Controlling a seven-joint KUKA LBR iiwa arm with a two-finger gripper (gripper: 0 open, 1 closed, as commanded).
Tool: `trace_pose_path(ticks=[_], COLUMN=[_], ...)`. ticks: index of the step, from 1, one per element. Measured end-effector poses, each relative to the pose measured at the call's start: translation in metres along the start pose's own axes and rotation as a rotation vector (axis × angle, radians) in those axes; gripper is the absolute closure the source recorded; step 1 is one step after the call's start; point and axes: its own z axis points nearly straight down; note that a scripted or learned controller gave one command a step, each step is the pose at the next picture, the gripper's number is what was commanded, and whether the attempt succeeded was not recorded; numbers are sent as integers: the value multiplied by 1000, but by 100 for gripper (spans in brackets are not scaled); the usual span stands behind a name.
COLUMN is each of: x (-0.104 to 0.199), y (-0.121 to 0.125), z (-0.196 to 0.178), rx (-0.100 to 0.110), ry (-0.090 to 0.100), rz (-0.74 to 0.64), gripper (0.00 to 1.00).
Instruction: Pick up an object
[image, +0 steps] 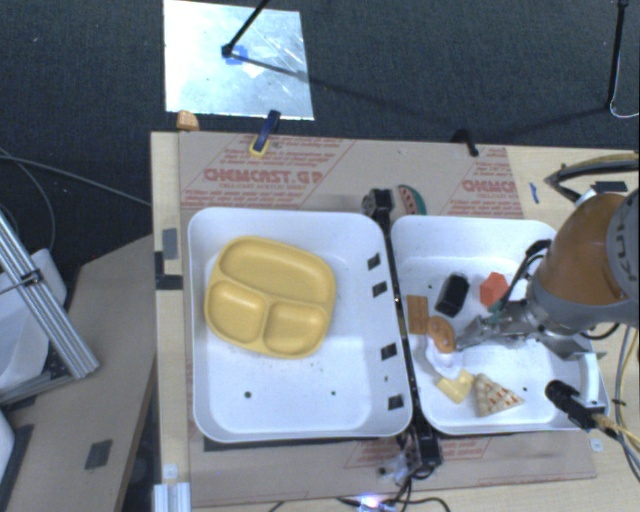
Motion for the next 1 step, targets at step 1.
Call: trace_pose_path(ticks=[1], x=[-2], y=[4], z=[-11], rx=[-7], ry=[-2], rz=[-2], gripper=[100])
